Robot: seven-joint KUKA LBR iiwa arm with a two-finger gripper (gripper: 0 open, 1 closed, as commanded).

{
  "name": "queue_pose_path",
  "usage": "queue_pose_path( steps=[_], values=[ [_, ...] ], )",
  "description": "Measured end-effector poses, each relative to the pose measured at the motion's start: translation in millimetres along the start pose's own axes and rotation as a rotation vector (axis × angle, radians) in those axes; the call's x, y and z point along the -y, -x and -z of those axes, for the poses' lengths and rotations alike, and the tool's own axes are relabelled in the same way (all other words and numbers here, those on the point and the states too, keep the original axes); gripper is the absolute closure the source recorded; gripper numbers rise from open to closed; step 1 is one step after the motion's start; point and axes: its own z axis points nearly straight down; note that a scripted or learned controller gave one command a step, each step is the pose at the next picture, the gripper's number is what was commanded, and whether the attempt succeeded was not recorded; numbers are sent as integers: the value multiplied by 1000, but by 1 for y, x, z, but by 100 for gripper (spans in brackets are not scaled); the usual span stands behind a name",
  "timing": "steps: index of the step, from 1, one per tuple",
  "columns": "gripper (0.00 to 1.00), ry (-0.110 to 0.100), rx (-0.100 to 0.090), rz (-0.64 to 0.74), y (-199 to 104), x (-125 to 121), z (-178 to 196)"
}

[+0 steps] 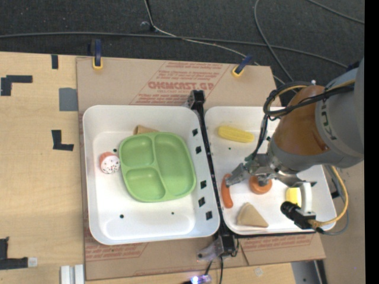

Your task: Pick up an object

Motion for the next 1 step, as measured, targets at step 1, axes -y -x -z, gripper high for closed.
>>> queue_pose_path(
  steps=[1],
  values=[
    [100,3,0,2,-1,-1,12]
  ],
)
